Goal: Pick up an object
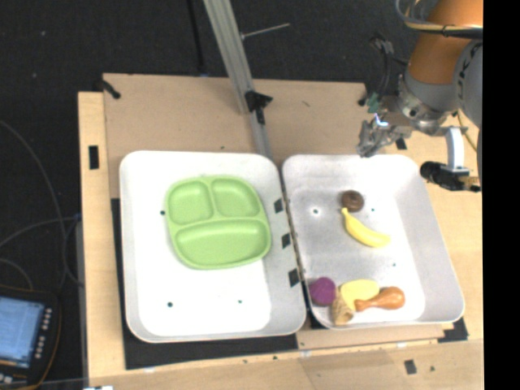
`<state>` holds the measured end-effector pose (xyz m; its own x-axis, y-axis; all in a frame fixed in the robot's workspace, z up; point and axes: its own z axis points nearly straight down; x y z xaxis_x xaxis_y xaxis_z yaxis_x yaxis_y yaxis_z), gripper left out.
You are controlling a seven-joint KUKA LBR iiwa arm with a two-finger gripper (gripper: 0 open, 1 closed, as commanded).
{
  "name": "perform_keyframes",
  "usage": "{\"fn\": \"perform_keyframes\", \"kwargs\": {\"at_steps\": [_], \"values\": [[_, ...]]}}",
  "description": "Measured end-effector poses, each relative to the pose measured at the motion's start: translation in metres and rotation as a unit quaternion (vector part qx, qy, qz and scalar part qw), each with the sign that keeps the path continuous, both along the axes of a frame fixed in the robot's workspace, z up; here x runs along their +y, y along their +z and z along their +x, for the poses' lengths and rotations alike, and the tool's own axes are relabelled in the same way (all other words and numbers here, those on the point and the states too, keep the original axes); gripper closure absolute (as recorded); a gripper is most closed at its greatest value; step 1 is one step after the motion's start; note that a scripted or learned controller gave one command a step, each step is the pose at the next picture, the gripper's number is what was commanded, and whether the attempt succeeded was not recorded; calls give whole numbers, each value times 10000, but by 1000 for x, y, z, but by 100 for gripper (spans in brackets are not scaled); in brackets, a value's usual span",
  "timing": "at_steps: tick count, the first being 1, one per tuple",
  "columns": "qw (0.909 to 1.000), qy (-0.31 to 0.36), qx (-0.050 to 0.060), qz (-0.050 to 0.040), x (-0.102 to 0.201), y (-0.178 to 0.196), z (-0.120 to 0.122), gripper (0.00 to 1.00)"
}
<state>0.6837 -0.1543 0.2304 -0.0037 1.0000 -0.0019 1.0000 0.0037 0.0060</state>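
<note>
Right bin (422,242) — banana (364,230) long axis upper-left to lower-right; pincer (372,140) above far rim, grip state unclear.

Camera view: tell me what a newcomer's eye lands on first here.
First comes the bright green divided plate, lying alone in the left bin. Next, the toy food in the right bin: a yellow banana below a small brown ball, with a purple piece and other items clustered at the near edge. The gripper hangs over that bin's far rim.

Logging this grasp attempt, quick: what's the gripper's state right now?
Gripper: cannot be told; it hangs over the right bin's far edge.
</note>
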Motion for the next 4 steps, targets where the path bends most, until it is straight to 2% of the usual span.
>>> {"fn": "perform_keyframes", "kwargs": {"at_steps": [2, 4], "values": [[10000, 9, 26, 15, 91, 1, -34, 100], [10000, 17, 29, 19, 178, 11, -51, 100]]}}
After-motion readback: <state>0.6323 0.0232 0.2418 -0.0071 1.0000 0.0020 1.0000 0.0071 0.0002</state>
